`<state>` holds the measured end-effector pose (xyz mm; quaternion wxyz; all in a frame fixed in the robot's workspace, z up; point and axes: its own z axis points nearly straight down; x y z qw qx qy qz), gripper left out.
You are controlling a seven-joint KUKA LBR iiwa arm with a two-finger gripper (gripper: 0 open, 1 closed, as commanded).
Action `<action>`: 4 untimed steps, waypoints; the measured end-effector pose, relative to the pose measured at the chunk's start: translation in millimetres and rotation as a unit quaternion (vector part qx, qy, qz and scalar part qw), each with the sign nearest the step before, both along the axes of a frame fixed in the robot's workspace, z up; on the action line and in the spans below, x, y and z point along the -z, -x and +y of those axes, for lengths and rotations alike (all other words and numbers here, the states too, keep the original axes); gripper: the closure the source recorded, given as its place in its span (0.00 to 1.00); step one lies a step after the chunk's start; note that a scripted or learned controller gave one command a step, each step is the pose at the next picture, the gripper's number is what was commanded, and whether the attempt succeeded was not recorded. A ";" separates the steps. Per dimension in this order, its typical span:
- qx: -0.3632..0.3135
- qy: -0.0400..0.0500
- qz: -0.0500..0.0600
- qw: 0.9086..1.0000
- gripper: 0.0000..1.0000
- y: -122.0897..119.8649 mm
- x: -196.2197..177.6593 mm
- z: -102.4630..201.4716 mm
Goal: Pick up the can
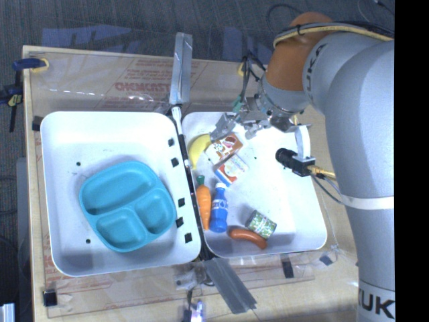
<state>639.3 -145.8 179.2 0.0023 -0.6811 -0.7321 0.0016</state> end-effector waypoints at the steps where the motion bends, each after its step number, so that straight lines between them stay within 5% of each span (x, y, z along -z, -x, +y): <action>1: -0.156 0.001 -0.005 0.988 0.00 65.1 84.4 -35.7; 2: -0.150 -0.001 0.000 0.989 0.00 57.1 58.2 -9.3; 3: -0.225 -0.002 0.000 0.974 0.00 128.2 -2.5 -47.3; 4: -0.309 -0.001 -0.002 0.951 0.00 154.0 90.5 -65.0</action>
